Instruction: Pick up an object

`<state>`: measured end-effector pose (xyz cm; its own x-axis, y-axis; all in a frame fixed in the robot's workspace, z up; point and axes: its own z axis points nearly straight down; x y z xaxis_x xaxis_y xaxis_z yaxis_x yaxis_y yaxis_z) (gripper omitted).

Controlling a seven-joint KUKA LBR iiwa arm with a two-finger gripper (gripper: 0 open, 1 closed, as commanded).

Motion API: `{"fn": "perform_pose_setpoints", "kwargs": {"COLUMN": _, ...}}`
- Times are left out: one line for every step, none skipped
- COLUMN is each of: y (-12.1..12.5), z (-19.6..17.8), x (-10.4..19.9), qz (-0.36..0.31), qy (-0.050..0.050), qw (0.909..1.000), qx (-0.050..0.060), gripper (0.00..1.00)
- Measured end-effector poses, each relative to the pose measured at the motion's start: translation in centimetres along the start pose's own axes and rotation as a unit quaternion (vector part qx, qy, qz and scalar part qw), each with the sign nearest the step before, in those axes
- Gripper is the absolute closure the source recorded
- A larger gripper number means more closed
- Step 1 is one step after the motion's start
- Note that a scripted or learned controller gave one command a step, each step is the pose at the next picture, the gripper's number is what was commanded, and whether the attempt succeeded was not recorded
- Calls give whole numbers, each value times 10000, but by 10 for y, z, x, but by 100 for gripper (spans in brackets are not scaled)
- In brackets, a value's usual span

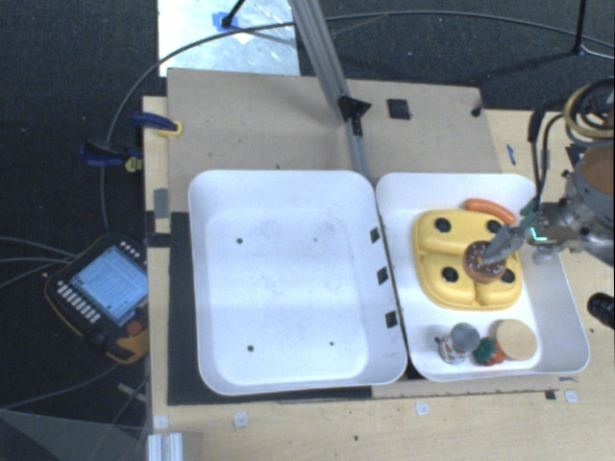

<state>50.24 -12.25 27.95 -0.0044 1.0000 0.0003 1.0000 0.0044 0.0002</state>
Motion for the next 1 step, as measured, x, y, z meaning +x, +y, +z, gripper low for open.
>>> {"fn": "perform_pose_setpoints", "kwargs": {"y": 0, "z": -1, "x": 0, "qz": -1, "qy": -1, "qw": 10000, "qx": -7, "gripper": 0}}
